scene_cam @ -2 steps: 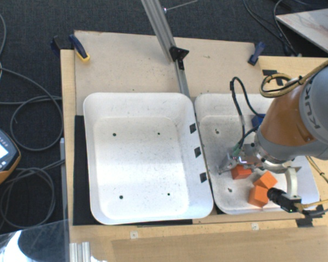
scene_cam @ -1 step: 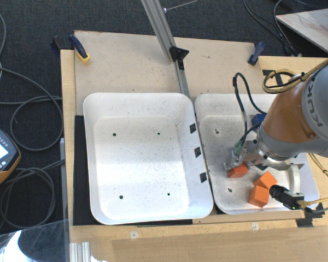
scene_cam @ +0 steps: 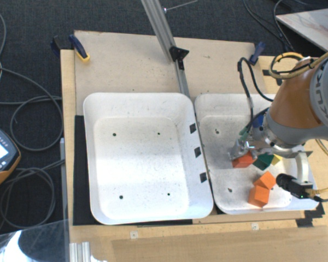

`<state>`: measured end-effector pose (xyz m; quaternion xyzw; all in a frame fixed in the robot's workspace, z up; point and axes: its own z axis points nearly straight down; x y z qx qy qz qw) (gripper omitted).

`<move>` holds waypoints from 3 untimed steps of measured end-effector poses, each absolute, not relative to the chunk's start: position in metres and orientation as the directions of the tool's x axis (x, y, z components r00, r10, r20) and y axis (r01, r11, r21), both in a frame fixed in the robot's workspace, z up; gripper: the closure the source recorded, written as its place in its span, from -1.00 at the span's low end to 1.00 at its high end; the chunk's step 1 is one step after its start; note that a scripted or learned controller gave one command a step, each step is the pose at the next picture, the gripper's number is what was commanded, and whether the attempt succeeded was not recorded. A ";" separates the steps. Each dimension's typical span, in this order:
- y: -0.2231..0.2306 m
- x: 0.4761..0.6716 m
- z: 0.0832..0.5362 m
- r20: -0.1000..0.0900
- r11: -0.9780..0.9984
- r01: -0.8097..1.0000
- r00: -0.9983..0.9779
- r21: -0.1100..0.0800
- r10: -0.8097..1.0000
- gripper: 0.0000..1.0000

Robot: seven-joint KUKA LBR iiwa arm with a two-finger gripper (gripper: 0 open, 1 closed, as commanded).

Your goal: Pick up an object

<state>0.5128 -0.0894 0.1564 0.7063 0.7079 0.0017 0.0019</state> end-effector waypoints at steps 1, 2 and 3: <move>-0.096 0.511 0.202 -0.001 0.001 1.000 -0.001 0.005 1.000 1.00; -0.096 0.512 0.215 0.000 0.002 1.000 -0.002 0.002 1.000 1.00; -0.040 0.520 0.211 0.003 0.006 1.000 -0.006 0.000 1.000 1.00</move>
